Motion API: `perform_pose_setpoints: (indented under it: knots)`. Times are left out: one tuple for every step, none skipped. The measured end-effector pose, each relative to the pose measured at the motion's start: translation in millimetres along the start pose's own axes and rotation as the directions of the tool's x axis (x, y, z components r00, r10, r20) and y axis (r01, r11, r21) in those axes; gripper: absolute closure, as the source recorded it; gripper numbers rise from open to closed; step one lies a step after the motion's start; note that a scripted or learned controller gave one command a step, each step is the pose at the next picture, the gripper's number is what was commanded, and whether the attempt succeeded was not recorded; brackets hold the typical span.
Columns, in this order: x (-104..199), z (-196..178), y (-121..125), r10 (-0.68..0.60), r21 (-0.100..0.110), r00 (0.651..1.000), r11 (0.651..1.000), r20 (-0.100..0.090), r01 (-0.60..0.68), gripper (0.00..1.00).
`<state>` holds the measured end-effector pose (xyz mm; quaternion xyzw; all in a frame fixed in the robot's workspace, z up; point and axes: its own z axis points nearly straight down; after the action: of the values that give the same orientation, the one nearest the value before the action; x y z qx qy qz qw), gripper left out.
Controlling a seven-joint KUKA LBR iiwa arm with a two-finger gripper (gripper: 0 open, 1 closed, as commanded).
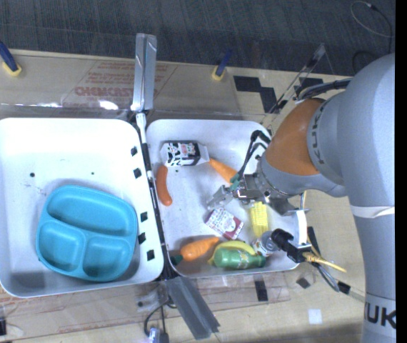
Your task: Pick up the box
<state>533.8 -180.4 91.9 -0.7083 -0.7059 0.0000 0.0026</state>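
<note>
The claw [226, 194] was too small and cluttered to tell how its fingers stood. The arm [346, 156] hid the right bin's [189, 131] far right rim and ran off the bottom edge. The yellow item [259, 219] lay partly covered by the wrist.

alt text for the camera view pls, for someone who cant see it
A grey robot arm reaches from the right into the right white bin, its gripper low over a small red and white box among toy carrots, a hot dog, a black and white carton and a green item. The left bin holds a blue divided tray.
</note>
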Motion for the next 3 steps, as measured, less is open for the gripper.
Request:
perform_pose_setpoints:
  knots:
    - [1.0,-9.5,0.1,-0.005,0.002,1.000,1.000,-0.002,0.005,1.00]
    - [1.0,-9.5,0.1,-0.005,0.002,1.000,1.000,-0.002,0.005,0.00]
    - [-7.6,-3.8,-4.3,0.123,-0.007,0.992,0.992,-0.010,-0.123,0.00]
